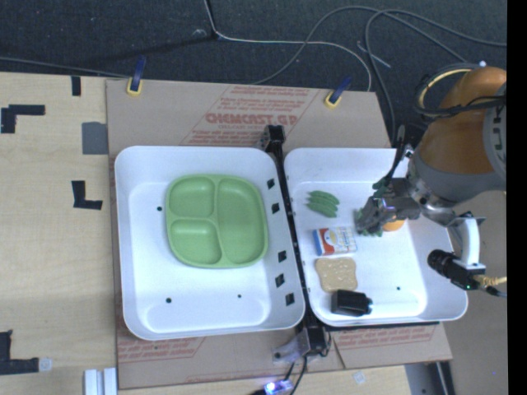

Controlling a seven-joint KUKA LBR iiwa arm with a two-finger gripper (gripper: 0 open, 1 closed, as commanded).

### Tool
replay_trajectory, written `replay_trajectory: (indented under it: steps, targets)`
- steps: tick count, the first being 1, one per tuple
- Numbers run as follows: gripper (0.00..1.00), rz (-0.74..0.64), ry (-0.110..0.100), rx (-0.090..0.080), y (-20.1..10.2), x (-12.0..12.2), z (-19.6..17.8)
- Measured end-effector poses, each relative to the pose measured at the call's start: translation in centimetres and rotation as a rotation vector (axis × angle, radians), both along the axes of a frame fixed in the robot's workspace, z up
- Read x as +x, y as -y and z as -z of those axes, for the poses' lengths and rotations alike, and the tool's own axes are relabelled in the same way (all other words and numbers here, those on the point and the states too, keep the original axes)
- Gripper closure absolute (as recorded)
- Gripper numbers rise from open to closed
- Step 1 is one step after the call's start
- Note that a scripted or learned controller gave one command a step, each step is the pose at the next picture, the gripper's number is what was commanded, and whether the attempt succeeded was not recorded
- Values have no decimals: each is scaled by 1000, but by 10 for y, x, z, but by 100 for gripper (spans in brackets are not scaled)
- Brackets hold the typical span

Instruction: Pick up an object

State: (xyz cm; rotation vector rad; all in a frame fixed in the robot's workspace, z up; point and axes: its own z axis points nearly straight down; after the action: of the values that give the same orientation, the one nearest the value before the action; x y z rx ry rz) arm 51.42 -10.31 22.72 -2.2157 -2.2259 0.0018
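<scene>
An orange object (395, 223) lay in the right bin (428, 303), pressed up against the tool (377, 219) and partly hidden under it, peeking out on the side toward the arm, its long axis hard to make out. The arm (457, 151) leaned in from the right, wrist bent down over the bin's middle. Whether the tool was wide, narrow or gripping anything, I couldn't tell from where I stood.
</scene>
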Motion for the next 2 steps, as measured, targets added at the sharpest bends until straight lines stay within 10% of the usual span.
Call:
replay_trajectory:
  steps: [2]
  targets:
    - [100, -1, 1, 1, -80, 46, 3]
